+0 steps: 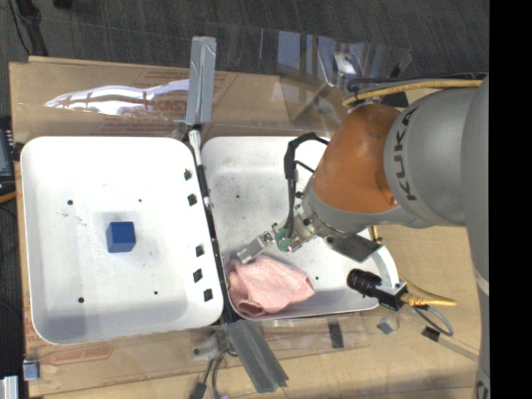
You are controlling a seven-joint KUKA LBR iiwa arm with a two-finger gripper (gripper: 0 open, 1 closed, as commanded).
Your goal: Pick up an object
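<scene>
Okay, two white bins side by side: left bin (50, 223), right bin (249, 160). The arm (416, 165) reaches in from the right over the right bin, wrist down. The gripper (264, 243) sits low in that bin, just above the top edge of one pink cloth (268, 285). The cloth lies crumpled at the bin's near-left corner, against the divider side. Gripper tip is touching or just off the cloth; can't tell which. Nothing visibly between the fingers; jaw state can't be told at this angle. One blue cube (121, 236) lies alone in the left bin, well apart from the gripper. Count: one cloth, one cube, two bins.
</scene>
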